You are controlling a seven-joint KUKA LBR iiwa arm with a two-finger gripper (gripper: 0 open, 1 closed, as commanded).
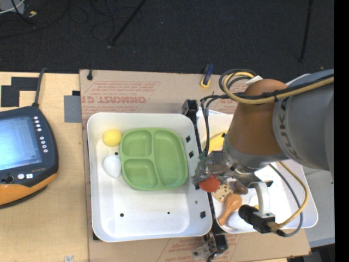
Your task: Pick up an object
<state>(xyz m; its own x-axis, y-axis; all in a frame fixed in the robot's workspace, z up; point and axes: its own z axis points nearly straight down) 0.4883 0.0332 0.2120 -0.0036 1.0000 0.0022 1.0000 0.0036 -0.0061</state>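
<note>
1. At the far left of the bench (49, 222) lies a control pendant (22, 149) with a lit screen, well apart from both bins. It plays no part in the pick.

2. The left bin (142, 222) holds a yellow ball (112, 137) and a white egg-shaped piece (112, 166), both touching the left edge of a green divided plate (154, 158). The plate takes up the far half of this bin. I judge these three are simply parked there, since the arm is working elsewhere.

3. At the wall between the bins, a small red object (209, 185) sits just inside the right bin's (305, 220) left edge, with a tan speckled piece (222, 192) and an orange-tan drumstick-shaped piece (232, 203) crowded just near of it. This cluster is where any candidate for the pick lies, and the red object looks the likeliest target.

4. The arm (262, 127) hangs over the right bin, its wrist directly above that cluster. The gripper (206, 174) points down at the red object, probably placed for a straight descent. The wrist hides the jaws, so I cannot tell whether they are released or clenched, nor whether anything is held.

5. A risk, as I judge it: the pieces lie close together against the bin wall, so the jaws may catch a neighbour or the wall.
</note>
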